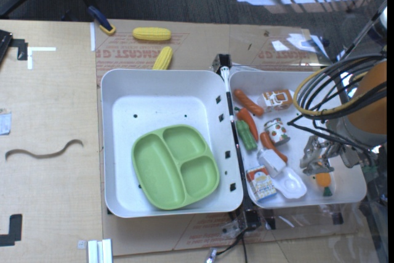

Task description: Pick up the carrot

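Observation:
The carrot [321, 180] is a short orange piece with a small green top. It lies on the floor of the right bin [351, 194], near the bin's front right corner. My gripper [316, 157] hangs just above and slightly behind the carrot, at the end of the grey arm with the orange band [372, 101]. From this angle I see no contact between the gripper and the carrot. Black cables loop over the arm and hide part of the wrist.
The right bin also holds red sausages [247, 101], a green vegetable [247, 133], a small can [277, 130], a box [275, 98], a carton [261, 184] and a white scoop [290, 183]. A green divided plate [175, 166] lies in the left bin. Two corn cobs [151, 34] rest behind.

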Available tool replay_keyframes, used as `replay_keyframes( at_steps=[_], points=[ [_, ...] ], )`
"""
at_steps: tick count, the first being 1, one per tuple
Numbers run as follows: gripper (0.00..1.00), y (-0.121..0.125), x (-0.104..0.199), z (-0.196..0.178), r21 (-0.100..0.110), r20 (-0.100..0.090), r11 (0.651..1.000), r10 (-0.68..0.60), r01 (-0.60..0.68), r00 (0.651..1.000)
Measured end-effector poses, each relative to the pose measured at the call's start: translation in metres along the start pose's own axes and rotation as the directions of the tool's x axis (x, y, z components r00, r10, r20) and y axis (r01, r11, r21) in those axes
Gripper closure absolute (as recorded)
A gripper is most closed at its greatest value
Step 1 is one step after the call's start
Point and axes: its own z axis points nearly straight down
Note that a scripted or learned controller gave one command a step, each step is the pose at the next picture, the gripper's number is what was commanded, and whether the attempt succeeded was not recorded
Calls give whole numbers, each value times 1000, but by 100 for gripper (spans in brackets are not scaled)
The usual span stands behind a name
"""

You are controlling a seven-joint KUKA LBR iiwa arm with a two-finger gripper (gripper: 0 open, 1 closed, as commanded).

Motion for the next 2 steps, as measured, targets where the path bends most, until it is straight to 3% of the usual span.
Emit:
replay_keyframes(
  at_steps=[1,2],
  points=[
    [0,0,0,0,0,0,1000,0,0,1000],
    [0,-36,13,28,-4,-6,994,-113,113,994]
  ],
)
